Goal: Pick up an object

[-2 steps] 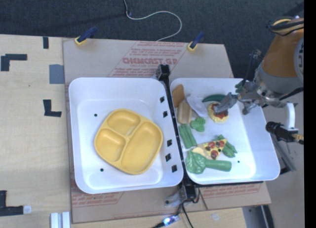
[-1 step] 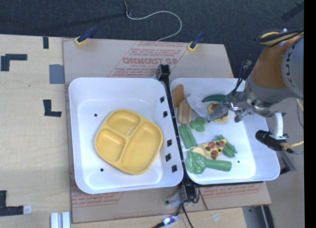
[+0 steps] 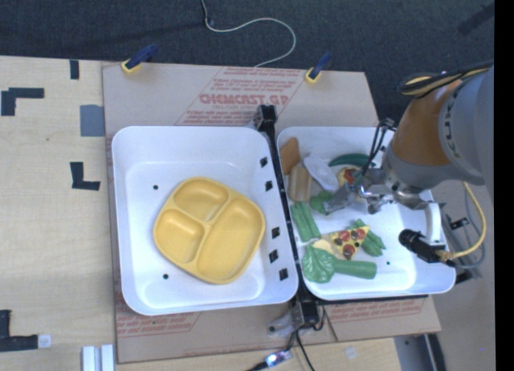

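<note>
Toy food pile [image 3: 341, 237] sits in the right bin [image 3: 434, 281]: nearest the camera a green leafy piece [image 3: 320, 265] and a pizza slice [image 3: 349, 238], further back green pods [image 3: 304, 220], a tan piece [image 3: 299, 183] and crumpled clear wrap [image 3: 321, 170]. Tool [image 3: 353, 193] is down in the middle of that clutter; can't tell how far open it is or whether it has anything. Risk: pieces overlap and look small and slick, so closing likely nudges neighbours or pinches wrap; yellow divided plate [image 3: 210, 229] lies alone in the left bin [image 3: 128, 201].

Grey arm [image 3: 474, 124], orange band [image 3: 419, 124]
</note>
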`<state>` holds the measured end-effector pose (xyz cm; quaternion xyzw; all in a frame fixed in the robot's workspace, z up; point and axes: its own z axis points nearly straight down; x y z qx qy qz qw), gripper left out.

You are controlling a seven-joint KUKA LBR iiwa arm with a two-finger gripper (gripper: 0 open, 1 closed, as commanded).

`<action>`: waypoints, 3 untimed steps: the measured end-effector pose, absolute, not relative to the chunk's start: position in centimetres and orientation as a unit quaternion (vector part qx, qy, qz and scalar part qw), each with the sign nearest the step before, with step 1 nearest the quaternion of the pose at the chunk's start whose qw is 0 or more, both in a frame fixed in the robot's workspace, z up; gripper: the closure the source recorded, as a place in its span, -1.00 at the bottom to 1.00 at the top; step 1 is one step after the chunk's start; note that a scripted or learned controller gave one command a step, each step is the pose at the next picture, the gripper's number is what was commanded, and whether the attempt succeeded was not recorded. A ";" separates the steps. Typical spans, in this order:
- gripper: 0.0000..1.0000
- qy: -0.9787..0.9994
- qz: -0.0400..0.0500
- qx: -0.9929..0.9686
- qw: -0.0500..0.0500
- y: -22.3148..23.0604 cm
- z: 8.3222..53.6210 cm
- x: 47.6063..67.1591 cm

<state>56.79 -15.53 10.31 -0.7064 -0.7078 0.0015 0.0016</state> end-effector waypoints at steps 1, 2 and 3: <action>-1.00 -0.708 0.001 -0.706 0.001 -15.4 8.4 56.8; 1.00 -0.708 0.001 -0.706 0.000 -15.4 9.5 56.8; 1.00 -0.707 0.000 -0.707 0.000 -15.3 15.0 55.9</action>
